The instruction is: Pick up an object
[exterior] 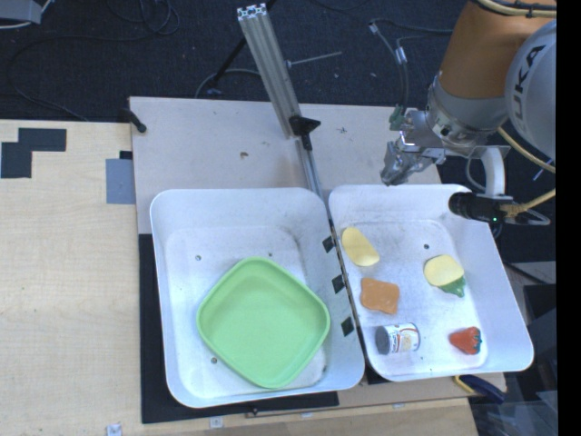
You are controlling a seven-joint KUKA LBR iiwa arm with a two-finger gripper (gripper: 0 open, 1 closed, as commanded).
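Gripper [397,173] hovers above the right bin's [508,284] far rim, apparently holding nothing; finger spread unclear

The grey arm [508,53] reaches in from the right, wrist angled downward

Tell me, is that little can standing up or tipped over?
Tipped over: the can lies on its side in the right bin.

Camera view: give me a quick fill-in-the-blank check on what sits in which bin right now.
1. The green plate lies in the ____ bin.
2. The small jar lies on its ____ in the right bin.
3. The orange block sits directly below the ____ piece.
4. The tool hangs over the right bin's ____ edge.

Missing: left; side; yellow; far
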